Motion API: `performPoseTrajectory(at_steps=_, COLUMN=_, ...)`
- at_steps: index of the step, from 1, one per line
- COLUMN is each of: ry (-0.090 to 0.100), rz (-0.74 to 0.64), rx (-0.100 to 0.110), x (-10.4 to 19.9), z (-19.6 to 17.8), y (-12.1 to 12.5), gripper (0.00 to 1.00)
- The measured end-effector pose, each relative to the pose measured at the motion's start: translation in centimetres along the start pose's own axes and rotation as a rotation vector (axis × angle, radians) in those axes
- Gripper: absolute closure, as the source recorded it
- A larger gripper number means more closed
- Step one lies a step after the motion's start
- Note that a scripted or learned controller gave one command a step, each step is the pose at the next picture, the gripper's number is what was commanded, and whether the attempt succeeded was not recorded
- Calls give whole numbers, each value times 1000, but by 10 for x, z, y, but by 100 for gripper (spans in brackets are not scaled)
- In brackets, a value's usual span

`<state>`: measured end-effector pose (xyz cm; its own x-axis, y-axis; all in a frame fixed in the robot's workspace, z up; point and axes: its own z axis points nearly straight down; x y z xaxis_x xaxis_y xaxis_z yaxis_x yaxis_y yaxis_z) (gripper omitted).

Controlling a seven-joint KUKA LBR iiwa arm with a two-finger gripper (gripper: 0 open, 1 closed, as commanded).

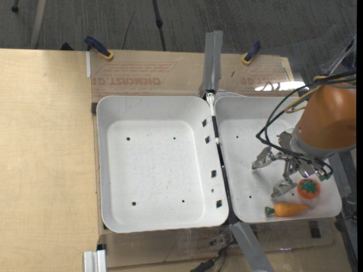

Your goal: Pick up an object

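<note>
In the right bin (244,152), near its front right corner, lie an orange toy carrot (286,209) and, just behind it, a round orange-red toy tomato with a green top (308,188). My gripper (271,177) hangs over the right bin, left of the tomato and above the carrot. Its two metal fingers (262,161) are spread apart with nothing between them. The orange band of the arm (332,118) covers the bin's right part.
The left bin (113,152) sits beside the right one, joined by a black clip strip (216,152). Cardboard with two clamps (102,50) lies behind the bins. Dark cables (283,112) loop off the wrist. A wooden benchtop (45,152) extends left.
</note>
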<state>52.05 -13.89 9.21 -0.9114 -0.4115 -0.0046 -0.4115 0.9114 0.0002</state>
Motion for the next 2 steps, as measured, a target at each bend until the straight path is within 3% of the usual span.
performPoseTrajectory(at_steps=1, ry=-1, rz=-91, rx=2, x=15, z=-78, y=-83, gripper=0)
performPoseTrajectory(at_steps=2, ry=2, rz=-59, rx=-1, x=55, z=0, y=-57, gripper=0)
